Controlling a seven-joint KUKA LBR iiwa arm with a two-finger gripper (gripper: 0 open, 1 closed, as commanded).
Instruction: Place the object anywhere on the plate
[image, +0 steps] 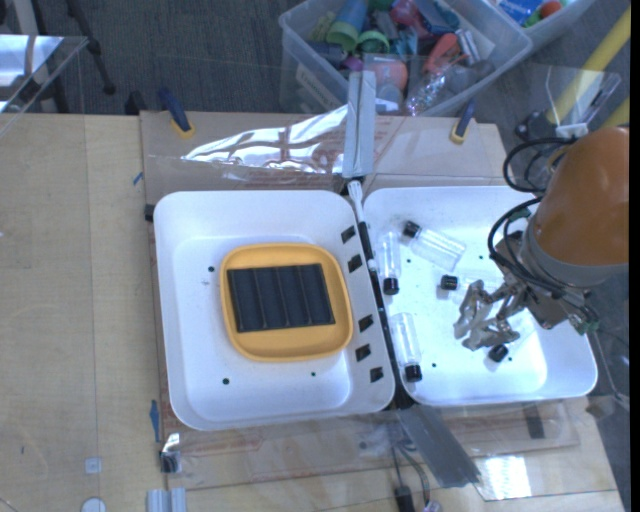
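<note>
Fingers (487, 322) low in the right bin (545, 375), spread a little apart as far as can be seen, with nothing pinched between them. Just beside the tips, a small black piece (497, 352) on the bin floor. Further off in the same bin, three clear tubes with black caps: one near the back (432, 242), one by the middle wall (388, 262), one near the front (404, 338). Also a little black cap (448, 284) lying alone. Hard to tell which of these is the object to move.

So, by the look of it, no start made on the real job. Nothing picked up yet, nothing on the yellow plate (290, 350). Plate sitting in the middle of the left bin (190, 300), well apart from the fingers. Left to do: grab, lift, carry over the middle wall, put down.

Both bins white and shiny, on a pale wooden counter (70, 300). Crinkly silver foil (280, 150) behind the left bin. Clear box of bright toys (400, 40) at the back.
</note>
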